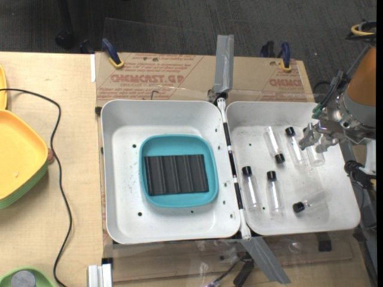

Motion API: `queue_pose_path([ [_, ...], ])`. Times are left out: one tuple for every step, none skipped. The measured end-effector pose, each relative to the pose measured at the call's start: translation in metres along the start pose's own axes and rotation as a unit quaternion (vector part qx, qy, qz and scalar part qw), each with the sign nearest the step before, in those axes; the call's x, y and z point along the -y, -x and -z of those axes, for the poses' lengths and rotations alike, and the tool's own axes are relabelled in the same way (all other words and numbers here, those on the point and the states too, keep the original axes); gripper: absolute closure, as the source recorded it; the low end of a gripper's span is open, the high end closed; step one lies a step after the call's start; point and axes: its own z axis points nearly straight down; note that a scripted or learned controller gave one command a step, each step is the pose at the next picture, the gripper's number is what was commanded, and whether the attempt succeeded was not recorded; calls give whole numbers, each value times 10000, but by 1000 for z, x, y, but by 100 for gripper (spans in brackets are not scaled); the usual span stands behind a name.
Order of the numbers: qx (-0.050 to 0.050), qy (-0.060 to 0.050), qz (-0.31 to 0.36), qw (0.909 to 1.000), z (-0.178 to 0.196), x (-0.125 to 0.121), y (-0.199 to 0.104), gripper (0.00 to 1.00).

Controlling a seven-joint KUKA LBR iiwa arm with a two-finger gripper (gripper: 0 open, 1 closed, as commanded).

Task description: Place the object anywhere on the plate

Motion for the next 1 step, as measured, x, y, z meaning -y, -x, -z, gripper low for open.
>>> queue_pose_path([
  [0,2,-1,10000,0,0,0,0],
])
